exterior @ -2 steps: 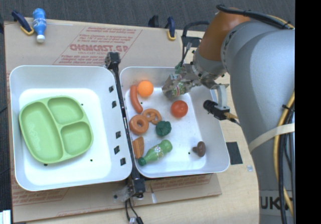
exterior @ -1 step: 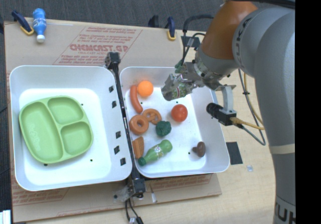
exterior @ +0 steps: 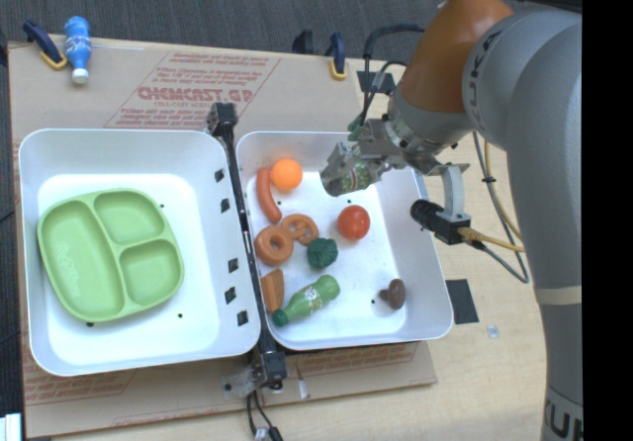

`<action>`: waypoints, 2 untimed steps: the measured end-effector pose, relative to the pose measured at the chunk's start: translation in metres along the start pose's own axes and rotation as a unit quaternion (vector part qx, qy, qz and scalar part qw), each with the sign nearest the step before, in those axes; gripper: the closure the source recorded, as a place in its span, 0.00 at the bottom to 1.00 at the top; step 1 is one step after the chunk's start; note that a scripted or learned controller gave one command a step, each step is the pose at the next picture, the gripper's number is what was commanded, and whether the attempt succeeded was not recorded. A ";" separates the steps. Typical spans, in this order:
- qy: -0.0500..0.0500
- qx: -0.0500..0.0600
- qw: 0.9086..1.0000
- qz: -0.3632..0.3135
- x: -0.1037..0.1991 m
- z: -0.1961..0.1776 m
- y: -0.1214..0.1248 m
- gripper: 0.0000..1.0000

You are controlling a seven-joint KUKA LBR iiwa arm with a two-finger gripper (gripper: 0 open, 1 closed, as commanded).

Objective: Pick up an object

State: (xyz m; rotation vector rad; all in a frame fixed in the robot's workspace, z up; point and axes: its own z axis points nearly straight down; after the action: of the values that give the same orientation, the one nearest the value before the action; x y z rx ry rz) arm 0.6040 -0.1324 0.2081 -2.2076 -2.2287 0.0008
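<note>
Plenty to choose from in the right bin [exterior: 427, 261], and nothing is picked yet as far as this angle shows. Closest to the gripper [exterior: 348, 175] is the red tomato [exterior: 353, 222], sitting just below it toward the bin's right side. It looks like a light, hard plastic toy: round and smooth, so likely to squirt out unless the fingers close squarely across its widest part.

Whether those fingers are spread or pressed together, I cannot tell; the gripper's head is a dark, cluttered shape hovering over the upper middle of the bin, and nothing can be made out between them.

Moving outward: an orange ball [exterior: 286, 174] up by the top left, just as round and probably just as slippery. Beside it lies a sausage [exterior: 267, 194], slim and easier to pinch across. In the middle, a pretzel [exterior: 300, 228] and a donut [exterior: 274, 245] lie flat, offering rims to grab. The broccoli [exterior: 320, 253] is knobbly, a forgiving grip. A green bottle [exterior: 310, 300] lies on its side, best taken across the body. A carrot [exterior: 273, 289] hugs the left wall, awkward. A small brown piece [exterior: 395, 294] sits at lower right.

The left bin [exterior: 30, 261] carries a green divided plate [exterior: 111, 252].
</note>
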 end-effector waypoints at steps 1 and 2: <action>0.000 0.000 1.000 -0.002 0.000 -0.010 0.001 1.00; 0.001 -0.001 1.000 -0.003 0.001 -0.020 0.001 1.00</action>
State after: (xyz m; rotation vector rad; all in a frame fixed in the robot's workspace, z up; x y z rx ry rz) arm 0.6054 -0.1315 0.2285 -2.1998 -2.2364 -0.0015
